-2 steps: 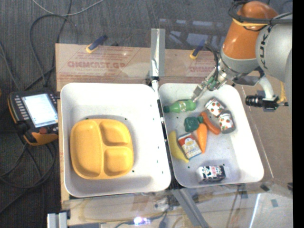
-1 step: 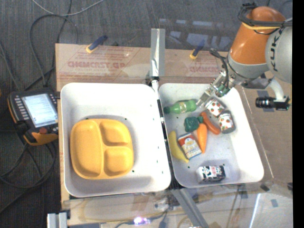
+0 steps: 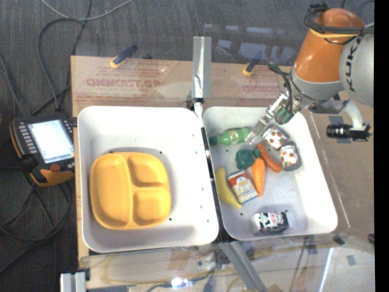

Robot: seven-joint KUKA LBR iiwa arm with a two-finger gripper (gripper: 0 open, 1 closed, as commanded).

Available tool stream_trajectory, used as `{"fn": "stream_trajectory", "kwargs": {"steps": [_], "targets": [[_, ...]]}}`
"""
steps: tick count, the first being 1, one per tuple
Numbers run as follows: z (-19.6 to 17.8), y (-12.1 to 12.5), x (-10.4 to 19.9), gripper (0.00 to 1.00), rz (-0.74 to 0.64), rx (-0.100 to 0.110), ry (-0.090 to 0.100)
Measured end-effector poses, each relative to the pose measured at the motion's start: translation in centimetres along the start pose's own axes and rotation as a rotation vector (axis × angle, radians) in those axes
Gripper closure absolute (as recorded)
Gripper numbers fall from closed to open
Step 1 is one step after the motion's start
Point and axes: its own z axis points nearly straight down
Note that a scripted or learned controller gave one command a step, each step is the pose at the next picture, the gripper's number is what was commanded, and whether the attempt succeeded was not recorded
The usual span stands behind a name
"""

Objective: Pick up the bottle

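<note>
A green bottle lies on its side at the back left of the right bin, its length running left to right. My gripper reaches down at a slant from the upper right. Its tip is right at the bottle's right end, just above a dark green toy vegetable. I cannot make out whether the tip touches the bottle. The bottle rests on the bin floor.
Around the bottle lie two carrots, two strawberry-print cans, a banana, a red and white packet and a black and white carton. The left bin holds a yellow divided tray.
</note>
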Motion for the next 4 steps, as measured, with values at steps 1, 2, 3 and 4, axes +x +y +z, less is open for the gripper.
{"fn": "stream_trajectory", "kwargs": {"steps": [1,2,3,4], "targets": [[10.0,0.1,1.3,0.0,-0.184,-0.002,-0.001],[9.0,0.3,1.4,1.0,-0.184,-0.007,-0.002],[-6.8,4.7,4.0,1.0,-0.664,-0.003,-0.003],[-11.4,-1.8,4.0,1.0,-0.853,-0.001,-0.004]]}}
